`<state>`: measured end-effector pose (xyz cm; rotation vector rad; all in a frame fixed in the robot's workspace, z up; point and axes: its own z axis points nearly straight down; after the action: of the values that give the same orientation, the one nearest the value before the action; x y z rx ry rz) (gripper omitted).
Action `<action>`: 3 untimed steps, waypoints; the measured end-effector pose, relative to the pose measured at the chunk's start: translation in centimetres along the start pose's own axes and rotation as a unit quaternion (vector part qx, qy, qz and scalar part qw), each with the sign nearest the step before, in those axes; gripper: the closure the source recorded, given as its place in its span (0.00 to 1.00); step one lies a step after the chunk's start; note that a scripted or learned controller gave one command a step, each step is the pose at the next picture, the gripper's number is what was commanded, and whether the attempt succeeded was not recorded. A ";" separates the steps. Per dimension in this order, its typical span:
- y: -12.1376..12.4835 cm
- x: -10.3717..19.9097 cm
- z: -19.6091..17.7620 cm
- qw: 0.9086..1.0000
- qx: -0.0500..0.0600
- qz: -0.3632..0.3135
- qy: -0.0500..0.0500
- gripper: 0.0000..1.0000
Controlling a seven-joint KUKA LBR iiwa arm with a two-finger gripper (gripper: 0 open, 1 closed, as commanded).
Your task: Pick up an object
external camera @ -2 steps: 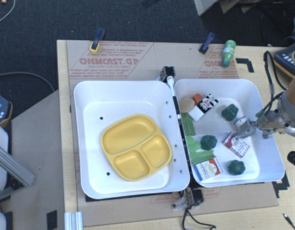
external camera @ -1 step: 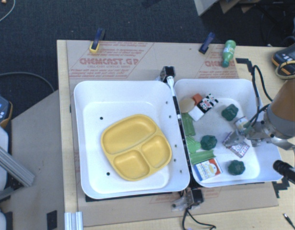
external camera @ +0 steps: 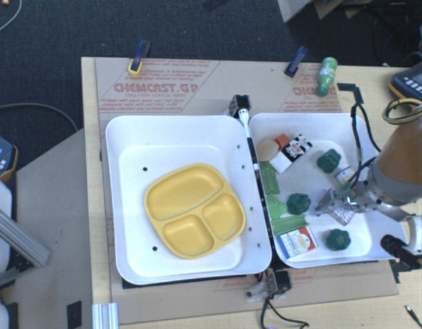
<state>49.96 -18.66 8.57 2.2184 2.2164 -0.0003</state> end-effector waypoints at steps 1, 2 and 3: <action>0.3 -0.1 -1.5 1.000 -0.006 0.000 -0.002 1.00; 0.0 0.5 -6.2 1.000 -0.001 -0.001 0.001 1.00; 0.3 0.1 -10.6 1.000 -0.002 -0.001 0.000 1.00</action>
<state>50.25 -18.51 19.16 2.2149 2.2175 0.0039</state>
